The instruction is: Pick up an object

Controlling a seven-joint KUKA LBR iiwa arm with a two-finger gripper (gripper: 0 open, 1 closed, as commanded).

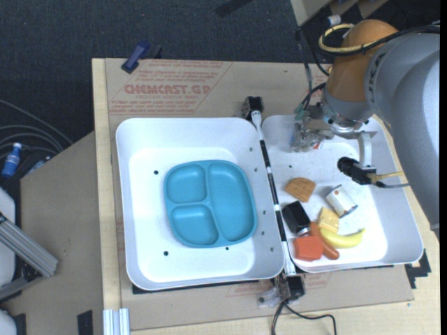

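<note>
**STATUS: GRIPPER OVER RIGHT BIN, FAR END**

1. Arm position. My arm (pixel 408 82) enters from the right side of the camera view. Its orange band (pixel 360 47) sits above the wrist. My gripper (pixel 305 137) points down into the far part of the right bin (pixel 383 218), close to the wall that this bin shares with the left bin (pixel 140 187).

2. Gripper state. I cannot tell whether my gripper is released or clenched; the detail at its tip is too small and blurred. No item is seen in its grasp. It stands over white bin floor, apart from every item.

3. Candidate items, right bin. All lie in the near half, toward the shared wall:
- a tan biscuit-shaped piece (pixel 301 187), the closest item to my gripper;
- a black block (pixel 295 216), just below the tan piece and beside the shared wall;
- a white cylinder (pixel 341 201) with a red mark on it, lying to the right of the black block;
- a banana (pixel 342 234), directly below the white cylinder and touching or almost touching it;
- an orange-red item (pixel 312 248), against the left end of the banana, nearest the front rim.

4. Left bin. A blue divided plate (pixel 209 202) with three compartments lies flat at its centre.

5. Support. Both bins rest side by side on the bench (pixel 174 89).
</note>
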